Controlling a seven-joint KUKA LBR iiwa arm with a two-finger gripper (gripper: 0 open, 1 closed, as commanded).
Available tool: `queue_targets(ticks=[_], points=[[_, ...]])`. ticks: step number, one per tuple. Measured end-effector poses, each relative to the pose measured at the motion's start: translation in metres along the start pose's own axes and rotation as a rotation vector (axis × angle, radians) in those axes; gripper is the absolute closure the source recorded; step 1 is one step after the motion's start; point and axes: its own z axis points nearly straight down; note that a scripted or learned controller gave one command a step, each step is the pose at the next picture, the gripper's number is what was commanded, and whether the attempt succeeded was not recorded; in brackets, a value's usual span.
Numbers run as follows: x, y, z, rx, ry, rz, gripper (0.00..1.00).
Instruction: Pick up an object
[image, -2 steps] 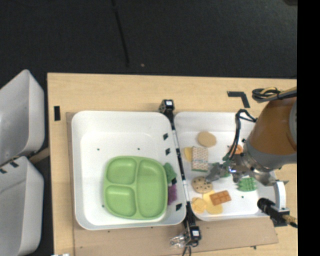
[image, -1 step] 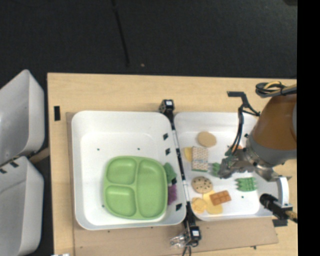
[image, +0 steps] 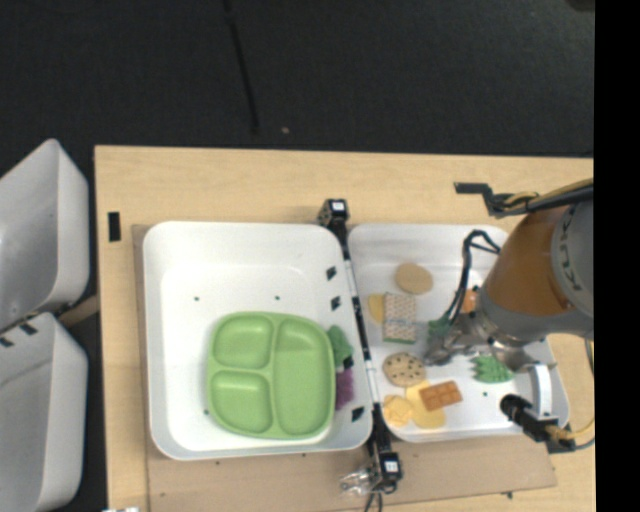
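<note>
Gripper lowered in right bin, possibly over checkered wafer; wafer's long axis seen running top to bottom. Gripper state obscured by wrist: cannot be told.

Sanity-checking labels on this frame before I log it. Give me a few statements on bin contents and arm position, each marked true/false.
1. The green divided plate lies in the left bin. True.
2. The arm is over the left bin. False: it is over the right bin, with the claw low among the toy food.
3. The round chocolate-chip cookie lies in the right bin. True.
4. The tan round piece lies on the green plate. False: it lies in the right bin, near its far side.
5. The plate has three compartments. True.
</note>
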Motion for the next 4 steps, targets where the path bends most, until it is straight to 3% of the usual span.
queue_targets(ticks=[1,3,4], points=[[-0.086,0.047,-0.006,-0.008,-0.006,0.002,1.0],[-0.066,0.092,-0.006,-0.006,0.001,-0.006,1.0],[0.02,0.114,-0.006,-0.006,0.002,-0.01,1.0]])
